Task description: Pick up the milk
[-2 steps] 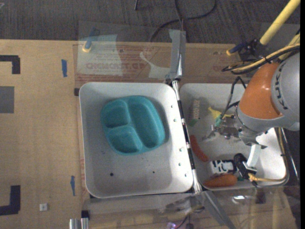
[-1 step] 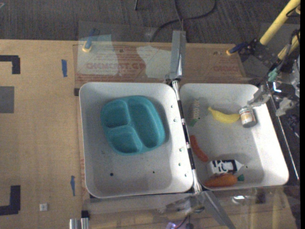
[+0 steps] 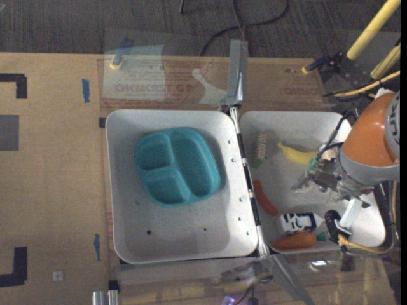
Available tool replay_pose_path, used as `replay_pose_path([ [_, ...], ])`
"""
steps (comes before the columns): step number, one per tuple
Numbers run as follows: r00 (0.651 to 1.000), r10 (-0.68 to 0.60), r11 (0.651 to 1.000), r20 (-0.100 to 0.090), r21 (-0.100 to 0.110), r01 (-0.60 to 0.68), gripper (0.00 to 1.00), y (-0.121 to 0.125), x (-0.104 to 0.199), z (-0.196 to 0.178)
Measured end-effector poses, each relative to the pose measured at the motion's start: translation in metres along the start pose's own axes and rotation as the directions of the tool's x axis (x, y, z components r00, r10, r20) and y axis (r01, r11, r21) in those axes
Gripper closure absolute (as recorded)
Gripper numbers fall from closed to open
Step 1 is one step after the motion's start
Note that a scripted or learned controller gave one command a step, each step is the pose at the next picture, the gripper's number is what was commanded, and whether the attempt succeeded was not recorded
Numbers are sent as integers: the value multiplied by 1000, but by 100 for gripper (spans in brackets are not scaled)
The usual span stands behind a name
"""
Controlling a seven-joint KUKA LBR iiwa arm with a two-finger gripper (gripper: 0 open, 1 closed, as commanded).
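Note:
The milk (image 3: 299, 221) is a small white carton with black patches. It lies on its side near the front of the right bin (image 3: 280, 122), just above an orange carrot (image 3: 295, 240). My gripper (image 3: 316, 176) hangs over the middle of that bin, a little behind and to the right of the milk and apart from it. The grey wrist and the orange band (image 3: 372, 138) above it cover the bin's right part.
In the right bin a yellow banana (image 3: 296, 152) lies close behind the gripper, a pale corn cob (image 3: 261, 146) sits at the back left, and a red pepper (image 3: 266, 199) lies along the left wall. The left bin (image 3: 127, 234) holds a teal divided plate (image 3: 177, 165).

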State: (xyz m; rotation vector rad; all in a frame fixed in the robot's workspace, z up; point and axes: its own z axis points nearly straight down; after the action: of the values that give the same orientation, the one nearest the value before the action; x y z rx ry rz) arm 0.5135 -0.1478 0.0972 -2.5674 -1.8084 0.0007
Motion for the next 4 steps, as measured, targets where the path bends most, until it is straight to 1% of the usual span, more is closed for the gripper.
replay_pose_path([
  [1,988,154,988,1,-2,-154,0,51,-5,-222],
  [2,836,549,836,1,4,-549,0,-20,-48,-92],
  [3,896,444,896,1,-1,-444,0,-17,-53,-312],
  [4,618,786,618,1,-2,-786,0,-6,-68,-316],
])
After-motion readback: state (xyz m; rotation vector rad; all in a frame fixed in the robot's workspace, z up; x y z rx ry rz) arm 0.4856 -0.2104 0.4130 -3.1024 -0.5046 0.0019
